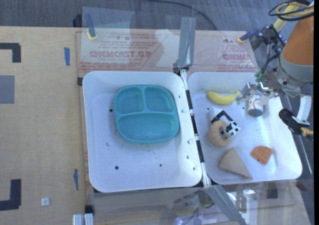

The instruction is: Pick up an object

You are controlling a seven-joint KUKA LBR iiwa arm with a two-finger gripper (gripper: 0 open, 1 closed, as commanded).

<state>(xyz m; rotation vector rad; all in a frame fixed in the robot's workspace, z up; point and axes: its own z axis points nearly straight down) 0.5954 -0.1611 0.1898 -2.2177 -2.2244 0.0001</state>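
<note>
Poised over the upper right part of the right bin (pixel 294 169), the claw (pixel 255 103) hangs just beside the banana (pixel 222 98), whose right tip lies close to it; whether the claw is wide or narrow cannot be told from this slanted view, and nothing is seen gripped in it; the arm (pixel 299 54), grey with its orange band, reaches in from the right. The right bin holds the things on offer: the banana near the top, a round tan bun-like item (pixel 218 134) with a small black-and-white piece (pixel 230 128) against it in the middle, a tan wedge (pixel 234 163) near the front, and an orange piece (pixel 261 154) to the right; the left bin (pixel 99 169) holds a teal divided plate (pixel 146 113). The banana looks the nearest candidate; to do the step well, the claw would probably need to shift left until it is centred over the banana's thick middle, turn so that it closes across the narrow width rather than along the curve, descend until it straddles the fruit near the bin floor, then close firmly; gripping near the tapered tip risks a slip.
</note>
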